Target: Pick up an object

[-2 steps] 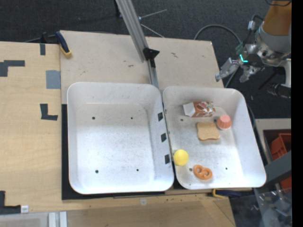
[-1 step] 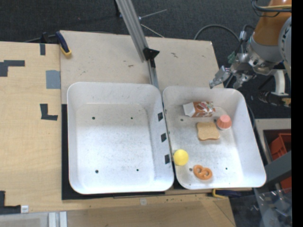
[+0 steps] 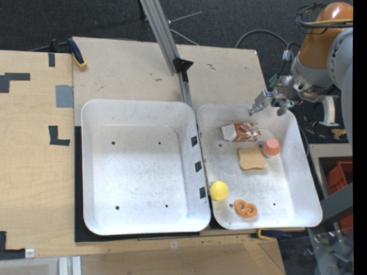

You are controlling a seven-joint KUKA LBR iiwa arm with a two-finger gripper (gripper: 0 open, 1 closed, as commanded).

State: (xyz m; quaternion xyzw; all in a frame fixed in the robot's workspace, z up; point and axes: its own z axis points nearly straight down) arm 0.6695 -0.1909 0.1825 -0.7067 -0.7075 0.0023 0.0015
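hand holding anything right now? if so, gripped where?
Nothing held. The hand hovers above the right bin's far edge with nothing between its fingers; the carton, toast and pink piece lie in the bin.

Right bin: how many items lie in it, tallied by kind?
In the right bin:
Red-and-white packet: 1
Pink round piece: 1
Bread slice: 1
Yellow ball: 1
Orange pretzel: 1
Total: 5

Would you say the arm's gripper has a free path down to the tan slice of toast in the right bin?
Probably yes. The gripper hangs over the right white bin's far edge, and the tan slice of toast lies flat and uncovered, with the pink round piece close beside it but not on top.
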